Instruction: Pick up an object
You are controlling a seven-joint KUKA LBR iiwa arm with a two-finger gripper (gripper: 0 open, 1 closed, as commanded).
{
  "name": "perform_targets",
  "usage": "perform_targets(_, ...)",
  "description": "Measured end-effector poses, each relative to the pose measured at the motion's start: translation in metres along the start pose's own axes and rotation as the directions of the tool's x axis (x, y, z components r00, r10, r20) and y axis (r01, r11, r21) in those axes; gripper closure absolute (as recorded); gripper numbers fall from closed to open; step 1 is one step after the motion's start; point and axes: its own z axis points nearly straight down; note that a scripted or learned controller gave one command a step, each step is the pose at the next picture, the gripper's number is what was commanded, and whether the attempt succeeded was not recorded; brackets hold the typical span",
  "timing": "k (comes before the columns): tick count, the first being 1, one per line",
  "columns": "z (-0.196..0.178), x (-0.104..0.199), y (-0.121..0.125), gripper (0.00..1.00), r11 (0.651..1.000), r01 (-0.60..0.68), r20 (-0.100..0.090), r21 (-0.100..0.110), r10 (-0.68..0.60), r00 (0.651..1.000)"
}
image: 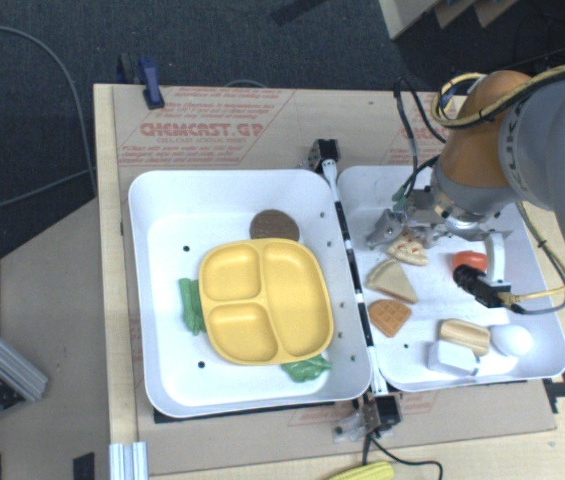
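Grey arm with orange band (492, 118) reached in from right, bent down over right shallow white bin (552, 353). End effector (402, 226) lowered at bin's upper left; grip state not discernible. Pale tan pastry-shaped toy (409, 251) touching it below; triangular beige sandwich toy (393, 281) just beside.

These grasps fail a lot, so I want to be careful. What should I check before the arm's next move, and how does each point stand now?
1. Gripper over the right bin: ok.
2. Target beneath it, the pale food piece: ok.
3. Anything held between the fingers: cannot tell.
4. Neighbours apart from target: not ok, bread wedge lies close.
5. Yellow tray lies in the left bin, away from the arm: ok.
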Motion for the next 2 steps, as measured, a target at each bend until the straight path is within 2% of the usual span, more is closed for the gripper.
perform_targets(1, -0.010, 0.000, 0.000, 1.00, 1.000, -0.001, 0.000, -0.002, 0.001, 1.000)
perform_targets(2, -0.107, 0.065, -0.042, 1.00, 1.000, 0.001, 0.001, -0.003, -0.001, 1.000)
